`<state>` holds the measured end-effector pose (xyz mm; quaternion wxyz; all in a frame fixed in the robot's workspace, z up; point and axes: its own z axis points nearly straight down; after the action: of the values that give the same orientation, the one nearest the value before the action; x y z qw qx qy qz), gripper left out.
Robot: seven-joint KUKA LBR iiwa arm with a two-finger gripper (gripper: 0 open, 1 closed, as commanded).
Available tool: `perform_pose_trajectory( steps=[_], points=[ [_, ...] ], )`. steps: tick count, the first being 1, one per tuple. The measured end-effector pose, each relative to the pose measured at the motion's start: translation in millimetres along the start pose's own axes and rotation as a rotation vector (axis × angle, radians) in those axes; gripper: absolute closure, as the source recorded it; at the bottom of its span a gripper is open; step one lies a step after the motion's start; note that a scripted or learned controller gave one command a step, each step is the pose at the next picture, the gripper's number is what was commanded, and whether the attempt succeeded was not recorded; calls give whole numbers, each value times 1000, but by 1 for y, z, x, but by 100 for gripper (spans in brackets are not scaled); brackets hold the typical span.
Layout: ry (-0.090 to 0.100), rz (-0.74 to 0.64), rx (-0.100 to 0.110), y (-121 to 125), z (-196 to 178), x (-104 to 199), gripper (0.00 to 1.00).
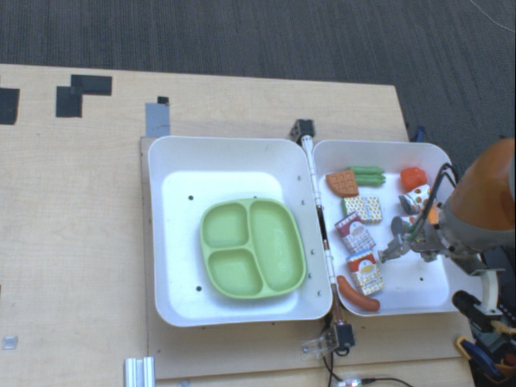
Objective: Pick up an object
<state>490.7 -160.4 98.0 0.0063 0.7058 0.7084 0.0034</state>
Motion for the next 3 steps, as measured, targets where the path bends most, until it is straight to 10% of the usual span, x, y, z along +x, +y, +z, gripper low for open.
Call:
perform_pose_trajectory(
  steps=[1,2,3],
  points=[
    [0,-2,-3,1,-10,1,100],
    [0,-2,-3,1,-10,1,0],
    [0,1,4,-2,11,39,0]
  ],
)
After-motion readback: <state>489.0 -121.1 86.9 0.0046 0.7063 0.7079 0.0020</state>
